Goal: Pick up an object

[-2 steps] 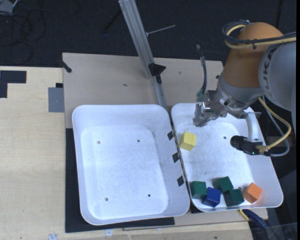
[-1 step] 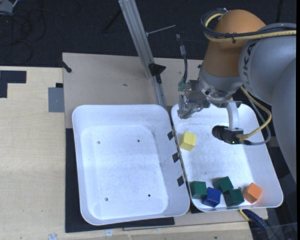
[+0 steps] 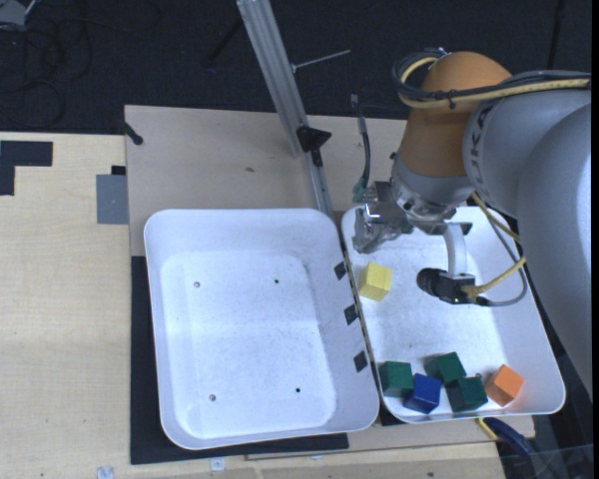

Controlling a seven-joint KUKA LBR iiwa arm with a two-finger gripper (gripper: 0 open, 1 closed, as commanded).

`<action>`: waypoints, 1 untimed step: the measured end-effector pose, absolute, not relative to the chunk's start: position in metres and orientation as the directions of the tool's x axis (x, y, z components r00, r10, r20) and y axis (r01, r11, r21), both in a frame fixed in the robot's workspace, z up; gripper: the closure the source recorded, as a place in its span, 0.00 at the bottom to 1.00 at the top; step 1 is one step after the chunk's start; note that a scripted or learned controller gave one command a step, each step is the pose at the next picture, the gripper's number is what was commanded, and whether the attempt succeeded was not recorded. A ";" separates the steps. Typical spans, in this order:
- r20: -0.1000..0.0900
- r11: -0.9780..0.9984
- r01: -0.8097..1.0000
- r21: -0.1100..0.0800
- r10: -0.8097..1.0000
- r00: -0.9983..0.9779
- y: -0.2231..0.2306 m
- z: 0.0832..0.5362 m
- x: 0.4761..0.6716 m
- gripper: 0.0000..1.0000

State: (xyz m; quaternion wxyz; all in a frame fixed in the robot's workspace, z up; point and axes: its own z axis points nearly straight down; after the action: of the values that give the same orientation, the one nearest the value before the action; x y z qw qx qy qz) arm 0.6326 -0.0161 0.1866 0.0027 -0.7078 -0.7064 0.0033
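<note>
A: Where is the claw (image 3: 372,230) right now?

B: Over the right bin (image 3: 519,312), toward its eleven o'clock corner, close to the divider between the two bins. The grey arm (image 3: 534,158) comes in from three o'clock, with the orange band (image 3: 449,108) above the wrist.

A: Is it clenched on anything?

B: I cannot tell; the claw's tip is too dark and small to read, and nothing visibly sits in it.

A: And the objects?

B: A yellow block (image 3: 375,280) lies in the right bin just beside the claw, at about six o'clock from it, slightly tilted and near the divider. Whether they touch, I cannot tell. Along the bin's six o'clock edge there is a cluster: a green block (image 3: 396,375), a blue block (image 3: 423,394), two more green blocks (image 3: 445,366) (image 3: 466,393) bunched together, and an orange block (image 3: 504,384) at the four o'clock end.

A: The other bin?

B: The left bin (image 3: 245,322) sits at nine o'clock from the right one, on the counter (image 3: 55,297). A metal rail (image 3: 275,73) slants up toward twelve o'clock behind the bins.
</note>
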 end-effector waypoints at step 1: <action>-0.003 -0.007 1.000 -0.010 1.000 0.007 -0.106 0.121 0.612 1.00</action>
State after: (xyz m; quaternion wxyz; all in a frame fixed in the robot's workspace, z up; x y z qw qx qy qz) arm 0.6117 -0.1056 0.1214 0.0025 -0.7097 -0.7045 0.0043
